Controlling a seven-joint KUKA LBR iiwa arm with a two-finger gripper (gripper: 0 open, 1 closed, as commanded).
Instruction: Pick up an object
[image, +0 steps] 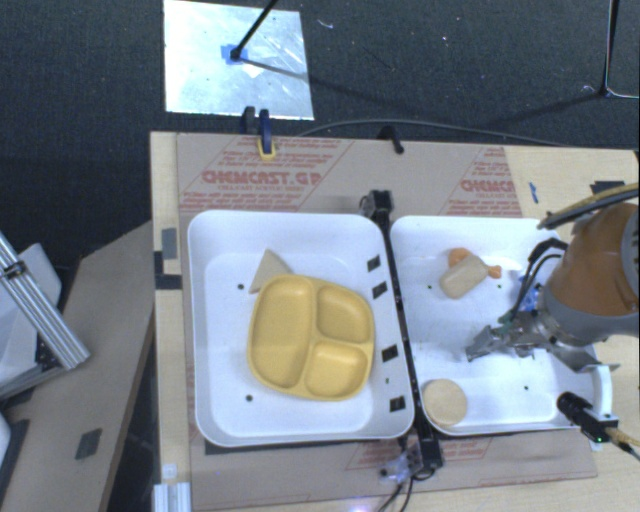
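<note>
Broadly, the bench (330, 160) carries two white bins: the left bin (215, 330) holds a yellow divided tray (310, 337) with a tan wedge (268, 268) tucked at its eleven o'clock corner, and the right bin (500, 400) is where the arm (595, 275) reaches in from three o'clock. Three small things lie there: a beige block (462, 281) toward twelve o'clock, an orange piece (462, 258) touching its upper edge, and a tan disc (445, 400) at seven o'clock, close against the bin's near wall. The gripper (485, 345) sits low near the bin's middle, pointing toward nine o'clock, between block and disc and touching neither; whether it is spread or closed I cannot tell, and nothing shows in its grasp. To pick well, I would favour the block: it stands clear of the walls. Centre over it, descend straight and close across its narrow side, keeping off the orange piece.
</note>
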